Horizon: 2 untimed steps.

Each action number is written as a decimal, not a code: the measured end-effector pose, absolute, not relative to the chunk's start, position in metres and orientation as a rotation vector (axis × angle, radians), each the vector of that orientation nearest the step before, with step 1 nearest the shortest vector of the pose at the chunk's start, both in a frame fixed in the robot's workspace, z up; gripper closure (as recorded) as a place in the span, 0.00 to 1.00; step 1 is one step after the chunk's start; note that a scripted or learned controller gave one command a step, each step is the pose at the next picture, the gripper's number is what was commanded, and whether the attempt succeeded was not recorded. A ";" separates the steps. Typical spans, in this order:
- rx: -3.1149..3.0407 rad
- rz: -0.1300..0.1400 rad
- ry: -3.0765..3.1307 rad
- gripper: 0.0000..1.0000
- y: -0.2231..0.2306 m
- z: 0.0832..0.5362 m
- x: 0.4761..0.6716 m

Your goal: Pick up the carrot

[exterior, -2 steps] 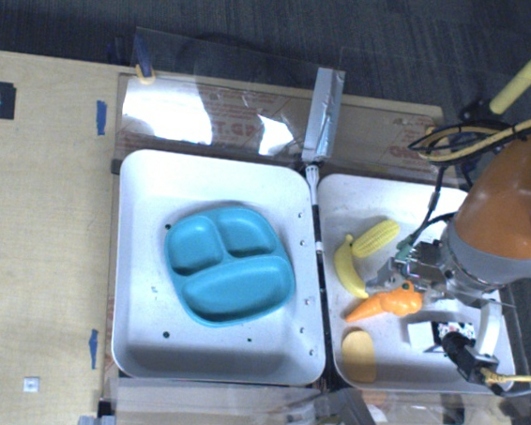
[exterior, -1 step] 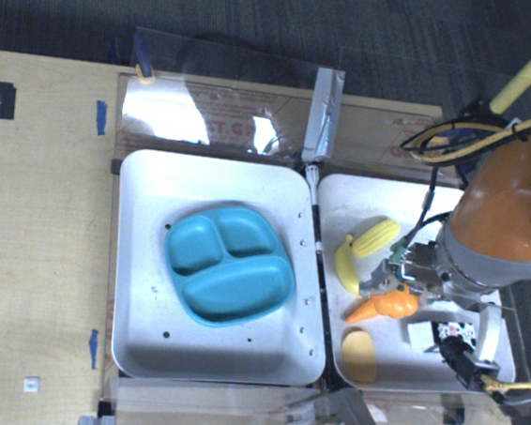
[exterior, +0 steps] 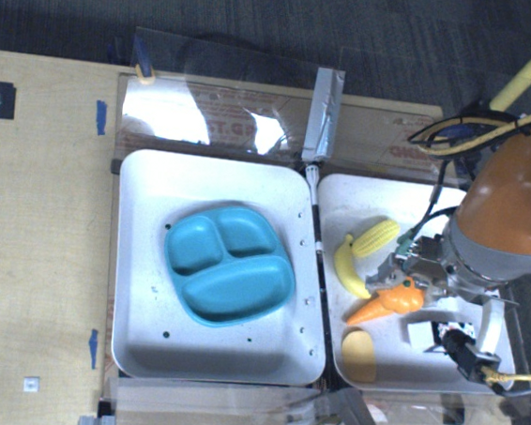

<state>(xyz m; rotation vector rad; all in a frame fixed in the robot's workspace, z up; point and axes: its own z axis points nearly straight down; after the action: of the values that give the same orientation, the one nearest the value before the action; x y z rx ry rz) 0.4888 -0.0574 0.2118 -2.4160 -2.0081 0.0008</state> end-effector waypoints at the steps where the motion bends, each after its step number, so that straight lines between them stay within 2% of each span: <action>1: -2.412 0.004 -2.006 1.00 -0.006 0.183 0.479; 2: -2.335 0.008 -2.095 1.00 -0.097 0.141 0.491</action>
<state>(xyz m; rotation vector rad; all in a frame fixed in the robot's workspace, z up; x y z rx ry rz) 0.4915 -0.0969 0.1407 -2.3348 -2.0949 0.0080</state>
